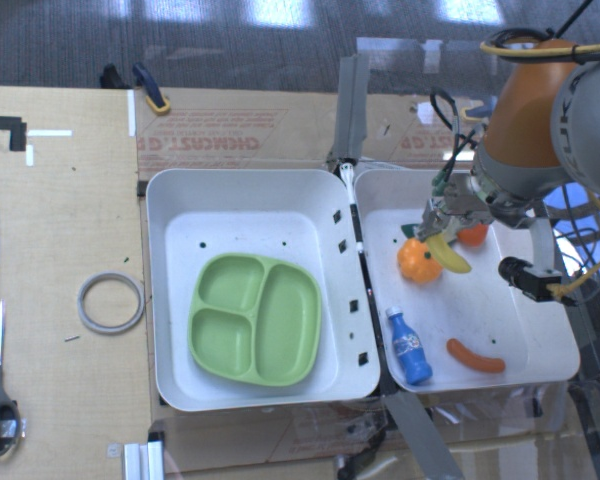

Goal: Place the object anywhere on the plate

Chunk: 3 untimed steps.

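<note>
In right bin | pincer (442, 224) over, perhaps touching, banana (450, 257) | plate (255, 319) left.

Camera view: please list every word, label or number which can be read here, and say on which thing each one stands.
Red printing on the cardboard sheet behind the bins: upside down and blurred; I cannot read it reliably.
Label on the blue bottle: white marking, too small to read.
Green plate, orange, banana, sausage: no text visible.
</note>
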### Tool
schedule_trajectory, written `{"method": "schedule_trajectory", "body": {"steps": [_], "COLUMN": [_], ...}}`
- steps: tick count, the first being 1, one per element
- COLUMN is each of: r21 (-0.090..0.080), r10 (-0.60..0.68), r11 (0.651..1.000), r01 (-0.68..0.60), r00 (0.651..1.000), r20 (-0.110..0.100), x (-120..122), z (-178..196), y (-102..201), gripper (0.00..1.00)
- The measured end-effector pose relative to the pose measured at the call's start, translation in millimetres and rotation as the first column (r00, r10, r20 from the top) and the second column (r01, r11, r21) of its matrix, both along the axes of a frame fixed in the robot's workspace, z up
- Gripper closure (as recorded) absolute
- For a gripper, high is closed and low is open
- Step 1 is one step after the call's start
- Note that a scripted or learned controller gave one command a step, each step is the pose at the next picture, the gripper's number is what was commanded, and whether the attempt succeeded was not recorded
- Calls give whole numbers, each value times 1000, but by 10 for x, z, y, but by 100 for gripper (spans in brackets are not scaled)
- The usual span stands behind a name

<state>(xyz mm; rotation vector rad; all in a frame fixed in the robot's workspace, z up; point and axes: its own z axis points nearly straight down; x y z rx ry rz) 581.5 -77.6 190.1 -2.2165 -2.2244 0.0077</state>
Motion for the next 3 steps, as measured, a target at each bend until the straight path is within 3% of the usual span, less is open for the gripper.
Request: {"method": "schedule_trajectory", "body": {"steps": [1,2,3], "r21": [1,1,0], "r10": [-3,-4,-4], "r11": [1000,1000,1000], "r01": [3,4,4], "r00": [1000,1000,1000], "r20": [0,0,0], "x": [-178,-946,-573], "z": [5,181,120], "y": [1089,1420,2171], "gripper": [100,100,100]}}
